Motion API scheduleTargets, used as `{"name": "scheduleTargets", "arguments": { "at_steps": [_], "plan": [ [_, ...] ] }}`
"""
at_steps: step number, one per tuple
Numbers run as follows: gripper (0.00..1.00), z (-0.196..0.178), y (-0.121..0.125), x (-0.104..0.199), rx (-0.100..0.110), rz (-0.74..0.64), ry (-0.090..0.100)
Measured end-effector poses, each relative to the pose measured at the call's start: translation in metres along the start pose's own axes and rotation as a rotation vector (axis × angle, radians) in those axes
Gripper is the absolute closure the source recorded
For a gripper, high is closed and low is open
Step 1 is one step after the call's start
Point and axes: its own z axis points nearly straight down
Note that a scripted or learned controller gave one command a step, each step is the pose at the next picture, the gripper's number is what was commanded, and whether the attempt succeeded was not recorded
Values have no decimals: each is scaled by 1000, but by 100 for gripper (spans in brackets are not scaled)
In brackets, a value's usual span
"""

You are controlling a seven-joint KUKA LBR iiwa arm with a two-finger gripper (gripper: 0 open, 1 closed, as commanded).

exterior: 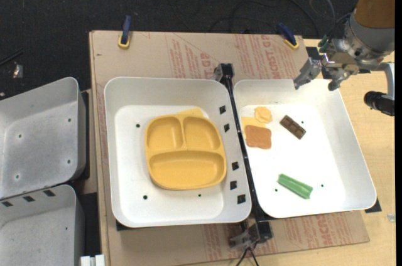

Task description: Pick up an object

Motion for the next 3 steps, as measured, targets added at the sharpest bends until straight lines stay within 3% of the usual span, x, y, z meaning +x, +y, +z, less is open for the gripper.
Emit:
{"name": "scheduleTargets", "arguments": {
  "at_steps": [1, 2, 3],
  "plan": [
    [0, -6, 2, 0, -11, -2, -2],
    [0, 41, 10, -1, -7, -1, -1],
    [0, 100, 2, 4, -4, -1, 0]
  ]
}}
